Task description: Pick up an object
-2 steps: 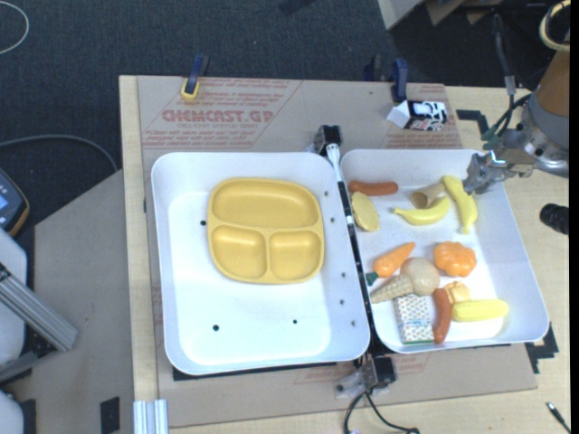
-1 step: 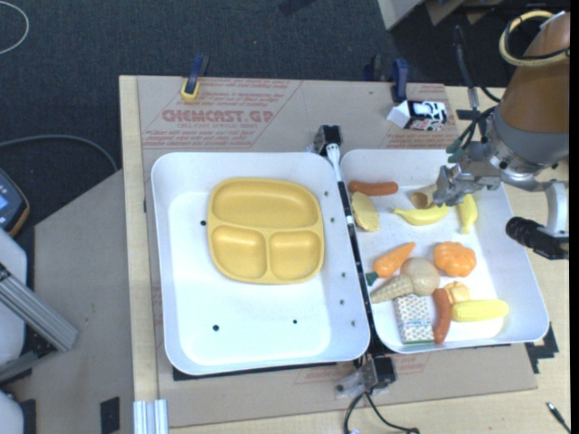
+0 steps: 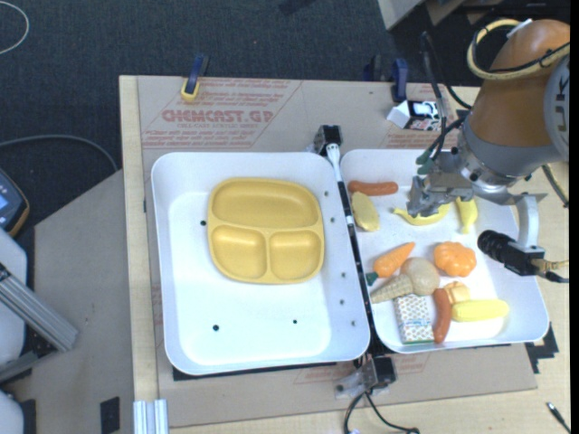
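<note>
Two glossy white bins (image 3: 181,269) lie before us; our metal pincer (image 3: 429,204), grip unreadable, sits on a curved yellow banana (image 3: 445,213) at two o'clock.

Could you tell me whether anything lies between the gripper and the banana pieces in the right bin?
Nothing visible does. The gripper is down directly over the yellow banana pieces at the back of the right bin; the other toy foods lie nearer the front, apart from it.
</note>
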`<state>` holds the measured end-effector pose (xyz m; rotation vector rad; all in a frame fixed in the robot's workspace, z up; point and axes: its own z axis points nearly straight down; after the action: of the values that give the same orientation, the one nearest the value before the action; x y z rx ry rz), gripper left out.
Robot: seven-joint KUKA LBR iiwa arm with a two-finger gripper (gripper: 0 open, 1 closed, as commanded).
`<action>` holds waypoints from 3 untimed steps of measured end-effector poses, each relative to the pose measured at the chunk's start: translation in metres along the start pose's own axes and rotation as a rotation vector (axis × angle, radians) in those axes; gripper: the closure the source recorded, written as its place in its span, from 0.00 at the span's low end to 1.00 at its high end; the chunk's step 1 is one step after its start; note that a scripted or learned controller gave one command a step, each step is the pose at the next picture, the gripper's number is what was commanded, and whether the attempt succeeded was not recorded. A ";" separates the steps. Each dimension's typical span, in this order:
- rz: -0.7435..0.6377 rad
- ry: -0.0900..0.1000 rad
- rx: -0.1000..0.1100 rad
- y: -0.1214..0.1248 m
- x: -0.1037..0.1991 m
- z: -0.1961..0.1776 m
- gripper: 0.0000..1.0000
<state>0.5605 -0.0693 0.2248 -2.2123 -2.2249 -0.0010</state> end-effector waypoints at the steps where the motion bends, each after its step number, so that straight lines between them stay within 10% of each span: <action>1: 0.000 -0.001 0.000 -0.001 0.058 0.004 1.00; 3: 0.006 -0.003 -0.002 -0.014 0.076 -0.009 1.00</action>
<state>0.5461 0.0063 0.2346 -2.2212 -2.2211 -0.0003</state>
